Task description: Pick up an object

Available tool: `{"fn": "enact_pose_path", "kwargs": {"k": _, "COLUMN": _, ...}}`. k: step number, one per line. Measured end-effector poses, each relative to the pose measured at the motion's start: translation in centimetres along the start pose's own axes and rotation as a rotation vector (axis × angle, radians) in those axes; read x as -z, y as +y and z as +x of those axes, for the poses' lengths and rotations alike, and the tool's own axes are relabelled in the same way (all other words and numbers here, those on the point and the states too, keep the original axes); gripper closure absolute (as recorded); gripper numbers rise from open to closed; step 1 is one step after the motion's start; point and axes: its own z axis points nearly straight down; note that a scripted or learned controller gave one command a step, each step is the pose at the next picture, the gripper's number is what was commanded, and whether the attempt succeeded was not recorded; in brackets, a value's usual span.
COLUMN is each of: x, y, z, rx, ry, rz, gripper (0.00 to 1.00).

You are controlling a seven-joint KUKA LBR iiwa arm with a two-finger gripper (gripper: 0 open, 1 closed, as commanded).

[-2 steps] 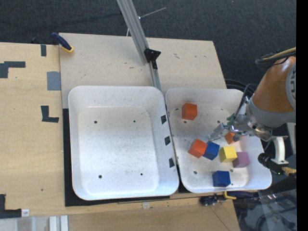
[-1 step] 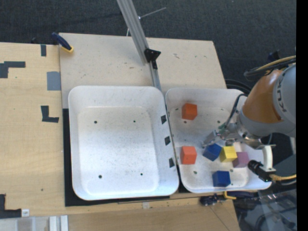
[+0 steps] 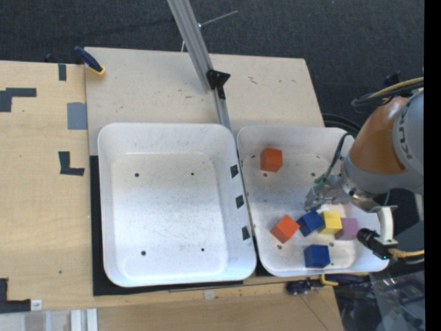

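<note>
The right bin [image 3: 293, 140] holds several small cubes. An orange cube [image 3: 271, 160] lies apart near the bin's far side. Another orange cube [image 3: 284, 228] sits by a blue cube [image 3: 311, 222], a yellow cube [image 3: 332, 221] and a pale purple cube [image 3: 349, 228] in a cluster near the front right. A second blue cube [image 3: 317, 255] lies closest to the front rim. My gripper [image 3: 321, 197] reaches down from the right, just above the blue and yellow cubes in the cluster. The wrist hides its tips.
The left bin [image 3: 169, 202] stands beside the right one. A grey metal post [image 3: 196, 36] slants up from between the bins at the back. A blue and yellow tool [image 3: 89, 61] lies on the bench's far left corner.
</note>
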Motion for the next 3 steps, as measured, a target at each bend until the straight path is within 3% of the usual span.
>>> {"fn": "enact_pose_path", "kwargs": {"k": 2, "x": 10.5, "y": 0.6, "z": -0.4, "rx": 0.0, "ry": -0.001, "rz": -0.003, "gripper": 1.0}}
{"fn": "enact_pose_path", "kwargs": {"k": 3, "x": 11.7, "y": 2.4, "z": 5.0, "rx": 0.006, "ry": 0.002, "rz": 0.0, "gripper": 1.0}}
